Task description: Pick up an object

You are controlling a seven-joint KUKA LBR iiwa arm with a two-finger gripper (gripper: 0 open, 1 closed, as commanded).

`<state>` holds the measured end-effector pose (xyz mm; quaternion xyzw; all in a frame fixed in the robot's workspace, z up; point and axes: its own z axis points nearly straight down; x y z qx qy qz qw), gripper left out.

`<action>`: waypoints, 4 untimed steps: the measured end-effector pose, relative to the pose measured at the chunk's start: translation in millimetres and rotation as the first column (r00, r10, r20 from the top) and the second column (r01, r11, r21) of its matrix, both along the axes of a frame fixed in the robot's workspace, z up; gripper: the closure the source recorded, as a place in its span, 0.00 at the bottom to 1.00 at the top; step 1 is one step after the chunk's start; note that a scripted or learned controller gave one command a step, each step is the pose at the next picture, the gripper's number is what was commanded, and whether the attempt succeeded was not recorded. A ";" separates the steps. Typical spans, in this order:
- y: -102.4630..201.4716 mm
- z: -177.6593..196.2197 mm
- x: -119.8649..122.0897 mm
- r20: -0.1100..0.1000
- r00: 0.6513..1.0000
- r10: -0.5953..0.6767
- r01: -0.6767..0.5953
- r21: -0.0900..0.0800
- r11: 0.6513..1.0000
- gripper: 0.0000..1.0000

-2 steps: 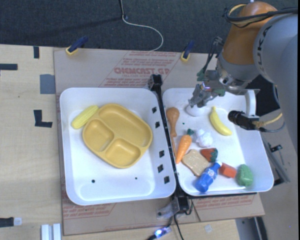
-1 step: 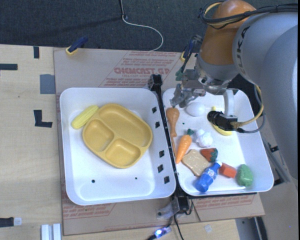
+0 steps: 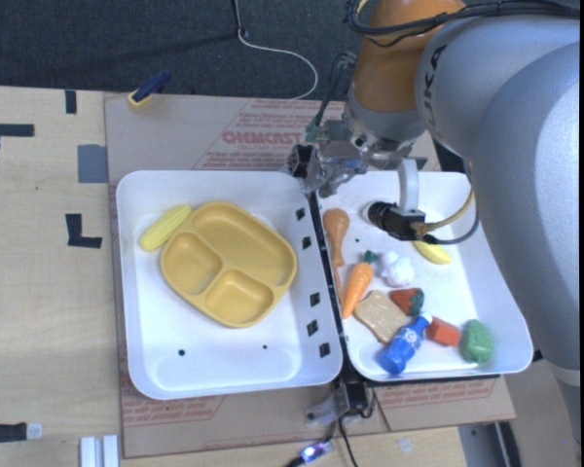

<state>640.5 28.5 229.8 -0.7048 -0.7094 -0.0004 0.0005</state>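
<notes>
The pincer (image 3: pixel 333 170) hangs over the far end of the divide between the two bins, just above the top of the right bin; whether it is released or clenched cannot be told from this slant, and nothing shows in its grip. The grey arm (image 3: pixel 506 115) with its orange band (image 3: pixel 399 37) reaches in from the right and covers the far right corner of the right bin (image 3: pixel 501 305).

Just below the pincer, in the right bin beside the divide, lies a toy chicken drumstick (image 3: pixel 337 230). Next down is a toy carrot (image 3: pixel 356 285), tilted, with its green top pointing away from the divide. To the right of the drumstick sits a black part of the arm's fittings (image 3: pixel 394 220), and a yellow banana-like piece (image 3: pixel 432 252) lies just beyond it. A small white item (image 3: pixel 399 267) rests near the carrot's top. Lower down come a slice of toy bread (image 3: pixel 380 316), a red piece (image 3: pixel 408 301) touching its upper edge, a blue bottle (image 3: pixel 403 346), an orange-red piece (image 3: pixel 444 333) and a green piece (image 3: pixel 477 341) near the bin's front right corner.

The left bin (image 3: pixel 214 368) holds a yellow divided tray (image 3: pixel 229 261) with three compartments, and a yellow corn cob (image 3: pixel 164 227) lies at its upper left edge. Both bins rest on cardboard (image 3: pixel 204 134) on the table (image 3: pixel 39 290). A blue and yellow object (image 3: pixel 149 88) lies at the cardboard's far left corner.
</notes>
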 end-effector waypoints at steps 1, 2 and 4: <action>43.3 -4.9 1.5 -0.002 1.000 -0.001 0.001 -0.001 1.000 1.00; 57.2 -10.8 -5.8 -0.003 1.000 -0.004 0.004 -0.002 1.000 1.00; 49.4 -2.8 10.9 -0.001 1.000 -0.004 0.004 -0.002 1.000 1.00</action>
